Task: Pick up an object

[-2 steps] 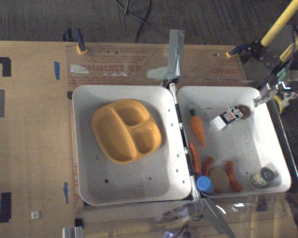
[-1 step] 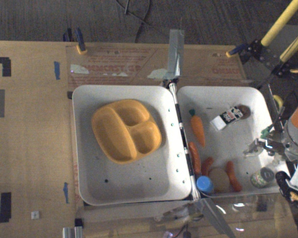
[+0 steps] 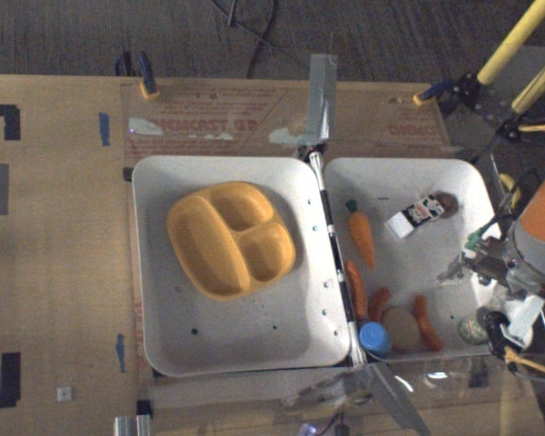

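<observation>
While the carrot [image 3: 361, 236] lies loose in the right bin [image 3: 454, 173], near its left wall, you risk a miss: it is slim and round, so it may roll from a closing pinch. Its long axis runs up-down in the view, green top farthest from you. The gripper [image 3: 480, 263] hovers by the right rim; its state you cannot tell.

Arm [image 3: 538, 230] enters from right edge of camera view, orange band at frame border. Wrist hardware and cables extend leftward, low. End effector [image 3: 472, 263] at lower right; finger state unclear.
</observation>
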`<state>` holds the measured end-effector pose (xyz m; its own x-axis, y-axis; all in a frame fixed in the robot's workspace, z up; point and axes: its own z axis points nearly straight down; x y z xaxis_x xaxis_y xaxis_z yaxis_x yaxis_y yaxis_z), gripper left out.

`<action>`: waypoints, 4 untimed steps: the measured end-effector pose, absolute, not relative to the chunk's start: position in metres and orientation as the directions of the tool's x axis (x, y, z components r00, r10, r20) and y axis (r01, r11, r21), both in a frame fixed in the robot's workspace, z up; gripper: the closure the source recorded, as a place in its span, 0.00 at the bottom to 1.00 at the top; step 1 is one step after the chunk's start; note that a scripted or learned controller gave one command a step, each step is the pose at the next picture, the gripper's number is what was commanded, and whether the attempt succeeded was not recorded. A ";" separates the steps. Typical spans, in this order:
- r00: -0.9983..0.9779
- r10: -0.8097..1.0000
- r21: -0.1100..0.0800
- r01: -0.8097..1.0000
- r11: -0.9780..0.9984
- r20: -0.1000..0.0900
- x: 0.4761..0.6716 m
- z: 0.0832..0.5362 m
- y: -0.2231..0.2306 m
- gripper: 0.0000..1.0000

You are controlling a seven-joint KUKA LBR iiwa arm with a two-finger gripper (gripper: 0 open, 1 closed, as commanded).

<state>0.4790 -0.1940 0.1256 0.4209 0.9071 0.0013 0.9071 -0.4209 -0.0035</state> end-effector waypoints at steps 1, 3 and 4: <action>0.478 0.878 0.000 0.878 -0.478 -0.001 0.480 0.228 -0.194 0.00; 0.539 0.843 0.000 0.843 -0.539 0.000 0.557 0.176 -0.215 0.00; 0.532 0.847 -0.002 0.847 -0.532 -0.001 0.510 0.093 -0.138 0.00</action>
<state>0.5103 -0.1385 0.0930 0.5324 0.8465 -0.0007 0.8465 -0.5324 -0.0016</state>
